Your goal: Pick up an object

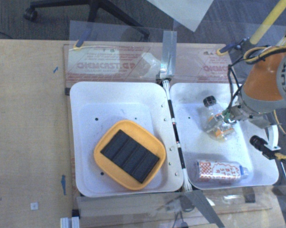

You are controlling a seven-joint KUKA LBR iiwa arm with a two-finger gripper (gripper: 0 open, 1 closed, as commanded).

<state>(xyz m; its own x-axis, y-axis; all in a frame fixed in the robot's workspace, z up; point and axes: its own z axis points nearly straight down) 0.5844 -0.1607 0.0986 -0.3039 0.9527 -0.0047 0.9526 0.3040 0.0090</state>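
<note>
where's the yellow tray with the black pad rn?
The yellow tray lies in the left bin, toward its front and centre, close to the divider between the bins. The gripper is over the right bin, by the clear bottle.

Claw [226,119] over clear bottle [215,120] in right bin [180,127].

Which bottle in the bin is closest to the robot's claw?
The clear bottle with the black cap, right beside the claw. The red-patterned bottle lies farther off, near the bin's front edge.
</note>
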